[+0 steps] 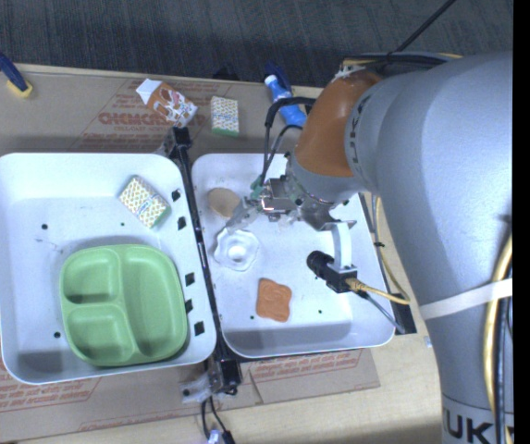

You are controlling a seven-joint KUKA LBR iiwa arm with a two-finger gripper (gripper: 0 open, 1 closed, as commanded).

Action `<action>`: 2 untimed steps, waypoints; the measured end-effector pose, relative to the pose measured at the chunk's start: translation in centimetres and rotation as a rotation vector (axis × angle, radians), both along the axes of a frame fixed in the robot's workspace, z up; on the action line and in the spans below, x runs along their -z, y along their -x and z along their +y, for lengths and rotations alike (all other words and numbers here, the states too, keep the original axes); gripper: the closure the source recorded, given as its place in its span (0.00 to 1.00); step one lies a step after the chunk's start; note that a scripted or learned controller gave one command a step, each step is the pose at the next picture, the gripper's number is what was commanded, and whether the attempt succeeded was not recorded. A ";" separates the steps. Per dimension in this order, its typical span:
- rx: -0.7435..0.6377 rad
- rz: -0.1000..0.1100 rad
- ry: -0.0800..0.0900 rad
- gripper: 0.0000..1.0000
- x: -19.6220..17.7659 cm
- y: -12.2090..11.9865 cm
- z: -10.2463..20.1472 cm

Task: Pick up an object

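Camera view, looking down at a slant: a clear plastic cup (236, 249) lies in the right bin (338, 326), near its left wall. Just above it hangs the gripper (249, 213), beside a tan round object (220, 201); whether it is apart or together cannot be told. An orange piece (274, 300) sits toward the front edge, with bare floor around it. The left bin (15, 211) holds a green divided tray (123, 303) and a patterned packet (144, 201).
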State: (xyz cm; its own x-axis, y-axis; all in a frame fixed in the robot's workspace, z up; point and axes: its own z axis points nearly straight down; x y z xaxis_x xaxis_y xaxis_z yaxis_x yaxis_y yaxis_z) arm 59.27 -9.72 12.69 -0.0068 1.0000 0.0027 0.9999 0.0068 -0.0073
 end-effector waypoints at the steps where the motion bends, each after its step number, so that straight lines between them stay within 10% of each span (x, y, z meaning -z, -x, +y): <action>1: 0.000 -0.007 0.001 0.00 -6.6 -3.5 6.9; 2: -0.001 -0.008 0.001 0.00 -16.4 0.1 16.0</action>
